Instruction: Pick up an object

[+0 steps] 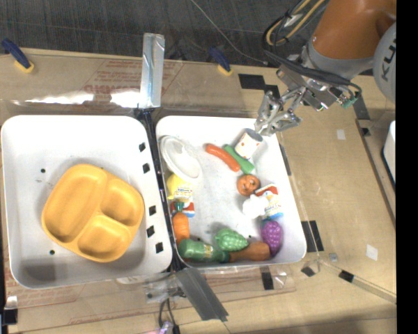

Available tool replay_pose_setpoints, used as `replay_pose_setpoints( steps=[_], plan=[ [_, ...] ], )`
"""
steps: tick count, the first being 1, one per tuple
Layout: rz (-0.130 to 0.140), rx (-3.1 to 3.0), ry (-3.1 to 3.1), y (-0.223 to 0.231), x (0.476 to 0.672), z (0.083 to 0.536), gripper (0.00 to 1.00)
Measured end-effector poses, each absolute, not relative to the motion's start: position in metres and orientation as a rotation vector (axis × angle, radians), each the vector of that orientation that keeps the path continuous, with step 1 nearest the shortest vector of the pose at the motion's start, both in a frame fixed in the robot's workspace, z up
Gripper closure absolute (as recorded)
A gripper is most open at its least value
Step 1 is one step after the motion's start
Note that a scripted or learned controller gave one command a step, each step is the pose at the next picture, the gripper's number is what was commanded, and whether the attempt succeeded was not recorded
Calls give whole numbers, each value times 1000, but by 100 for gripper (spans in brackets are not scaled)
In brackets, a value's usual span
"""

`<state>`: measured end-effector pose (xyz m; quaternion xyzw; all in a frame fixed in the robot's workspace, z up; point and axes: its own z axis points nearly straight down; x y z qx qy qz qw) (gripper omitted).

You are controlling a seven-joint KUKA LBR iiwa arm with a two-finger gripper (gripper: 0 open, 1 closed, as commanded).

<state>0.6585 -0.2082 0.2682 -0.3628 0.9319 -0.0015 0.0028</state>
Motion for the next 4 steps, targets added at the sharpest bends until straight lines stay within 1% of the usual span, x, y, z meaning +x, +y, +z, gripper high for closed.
replay_pose_setpoints(
  steps=[1, 2, 3, 4],
  plan=[
    [-10, -1141, 2915, -207, 660, 280, 100],
    [4, -773, 3048, -209, 512, 176, 100],
    [1, -939, 2996, -210, 556, 145, 100],
    [-1, -940, 2995, -210, 557, 145, 0]
  ],
)
